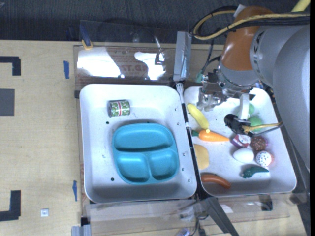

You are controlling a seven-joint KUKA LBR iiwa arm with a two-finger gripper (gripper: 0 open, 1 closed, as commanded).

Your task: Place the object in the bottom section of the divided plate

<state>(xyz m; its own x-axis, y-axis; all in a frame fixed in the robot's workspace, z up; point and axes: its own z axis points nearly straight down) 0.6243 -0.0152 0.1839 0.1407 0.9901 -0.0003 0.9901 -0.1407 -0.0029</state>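
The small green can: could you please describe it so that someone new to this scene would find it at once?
Look at the left white bin, the one holding the blue divided plate. Just above the plate's upper left corner, near the bin's far wall, lies the small green can on its side. It is the only loose item in that bin; all the toy food lies in the other bin.

The blue divided plastic plate (pixel 145 151) lies uncovered in the left white bin (pixel 93 146), with bare floor around it. A small green-labelled can (pixel 118 108) lies just beyond the plate's far-left corner. To the plate's right, the raised rims (pixel 186 132) where the bins meet form a low barrier.
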